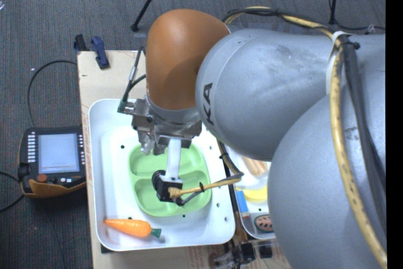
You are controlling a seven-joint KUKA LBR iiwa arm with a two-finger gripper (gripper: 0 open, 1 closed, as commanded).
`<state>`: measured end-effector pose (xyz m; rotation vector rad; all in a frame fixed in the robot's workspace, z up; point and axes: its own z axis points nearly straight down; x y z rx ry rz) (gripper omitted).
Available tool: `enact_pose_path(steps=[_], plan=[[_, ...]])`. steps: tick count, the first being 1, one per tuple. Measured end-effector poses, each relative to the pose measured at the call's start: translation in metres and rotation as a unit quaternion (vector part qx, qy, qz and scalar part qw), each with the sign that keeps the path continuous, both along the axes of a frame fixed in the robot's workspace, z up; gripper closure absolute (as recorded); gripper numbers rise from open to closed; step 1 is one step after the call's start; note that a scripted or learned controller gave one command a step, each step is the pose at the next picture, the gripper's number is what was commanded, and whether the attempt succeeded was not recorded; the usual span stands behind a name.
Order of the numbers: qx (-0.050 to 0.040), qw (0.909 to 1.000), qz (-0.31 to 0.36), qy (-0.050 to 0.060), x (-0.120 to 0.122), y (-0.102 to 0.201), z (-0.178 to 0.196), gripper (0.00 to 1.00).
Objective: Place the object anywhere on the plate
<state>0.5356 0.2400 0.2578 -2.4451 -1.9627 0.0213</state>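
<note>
A green two-compartment plate (141, 164) lies in the middle of the left white bin (101, 135). An orange toy carrot (128, 227) with a small green top lies on the bin floor in front of the plate, near the front rim and apart from the plate. My gripper (151, 147) hangs over the plate's back left part, under the orange band of the arm. I see nothing between it and the plate. The carrot is well in front of the gripper.
The right bin (252, 230) is mostly hidden by the arm; a yellow thing (255, 193), a blue thing (242, 201) and a round brownish thing (264, 222) show in it. A blue clamp (97, 50) sits on the bench's back left corner.
</note>
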Motion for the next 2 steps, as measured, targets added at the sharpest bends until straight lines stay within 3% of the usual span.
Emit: enact_pose_path(steps=[1, 2], plan=[[0.0009, 1.0000, 0.000, -0.003, 0.0013, -0.0001, 0.0037, 0.00], [0.0009, 1.0000, 0.000, -0.003, 0.0013, -0.0001, 0.0038, 0.00]])
